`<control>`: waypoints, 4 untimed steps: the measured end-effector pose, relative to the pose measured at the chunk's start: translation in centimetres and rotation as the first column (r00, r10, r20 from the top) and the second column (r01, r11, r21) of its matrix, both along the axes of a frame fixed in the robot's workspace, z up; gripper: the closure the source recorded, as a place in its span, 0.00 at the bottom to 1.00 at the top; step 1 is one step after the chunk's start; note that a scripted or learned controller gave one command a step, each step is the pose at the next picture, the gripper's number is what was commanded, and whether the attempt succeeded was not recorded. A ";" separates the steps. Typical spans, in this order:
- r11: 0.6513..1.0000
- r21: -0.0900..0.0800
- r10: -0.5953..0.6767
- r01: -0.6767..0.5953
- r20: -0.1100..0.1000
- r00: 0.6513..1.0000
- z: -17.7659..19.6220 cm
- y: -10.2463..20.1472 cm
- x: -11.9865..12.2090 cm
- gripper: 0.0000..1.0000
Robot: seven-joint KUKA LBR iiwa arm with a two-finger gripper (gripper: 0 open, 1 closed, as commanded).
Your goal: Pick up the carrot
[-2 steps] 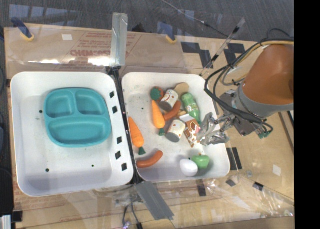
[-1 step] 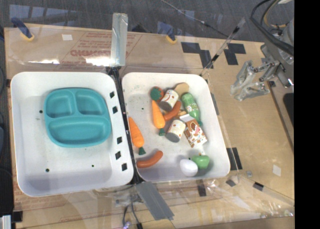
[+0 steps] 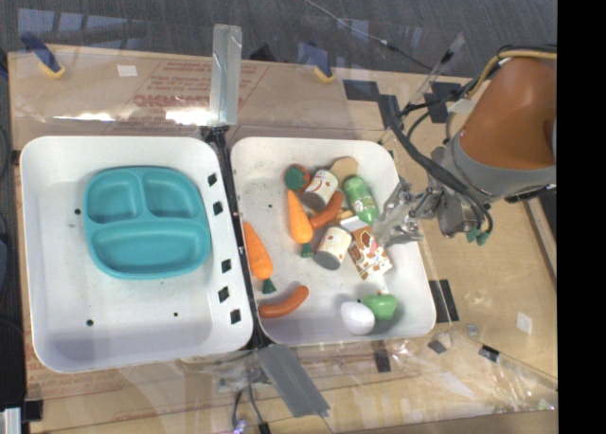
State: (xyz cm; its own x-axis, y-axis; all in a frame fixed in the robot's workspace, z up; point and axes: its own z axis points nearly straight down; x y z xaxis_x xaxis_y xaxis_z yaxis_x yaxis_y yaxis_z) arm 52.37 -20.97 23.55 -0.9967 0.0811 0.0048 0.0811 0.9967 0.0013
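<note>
from the camera view i see the gripper (image 3: 396, 219) reaching in from the right over the right bin (image 3: 248, 197), hanging near that bin's right wall above the cluster of toy food. its metal fingers sit over a small patterned carton (image 3: 370, 256), but the blur of metal there won't let me judge their spread, so i cannot tell whether they are wide or narrow, and i see nothing clearly between them.

the carrot (image 3: 299, 216) lies in the middle of the right bin, orange and tapered, pointing roughly up and down the frame with a dark green stub at its lower end. it is crowded: a small can (image 3: 323, 186) just beside its top, a second can (image 3: 332, 246) near its lower end, a green bottle (image 3: 360, 199) to the right. another carrot-like piece (image 3: 258, 254) lies along the left wall, well apart from the crowd, and i judge that one the easier reach.

the left bin (image 3: 38, 262) holds a teal divided plate (image 3: 145, 221).
</note>
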 end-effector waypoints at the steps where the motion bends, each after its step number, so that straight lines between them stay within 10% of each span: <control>1: 0.961 -0.001 -0.276 0.276 0.001 0.961 -8.8 0.0 -4.7 1.00; 3: 0.777 -0.001 -0.630 0.630 0.003 0.777 -10.8 3.6 -4.0 1.00; 4: 0.677 -0.002 -0.736 0.736 0.004 0.677 -12.6 4.9 2.6 1.00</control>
State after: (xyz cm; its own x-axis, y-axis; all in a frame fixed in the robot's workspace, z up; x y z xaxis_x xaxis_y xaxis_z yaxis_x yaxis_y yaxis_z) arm 54.99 -16.08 10.91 -0.6150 0.7885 0.0008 0.7885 0.6150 -0.0003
